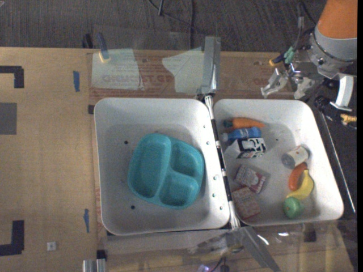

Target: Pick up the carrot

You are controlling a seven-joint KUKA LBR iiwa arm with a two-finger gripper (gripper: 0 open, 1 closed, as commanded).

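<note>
camera view, slanted down on the bench: the carrot (248,122) is seen in the right bin (324,152), against its far wall, just above the blue bottle (243,134) and with its long axis roughly parallel to that wall. the gripper (279,84) is held beyond the right bin's far rim, up and to the right of the carrot and well apart from it. nothing is seen gripped; the claw's opening cannot be told.
</note>
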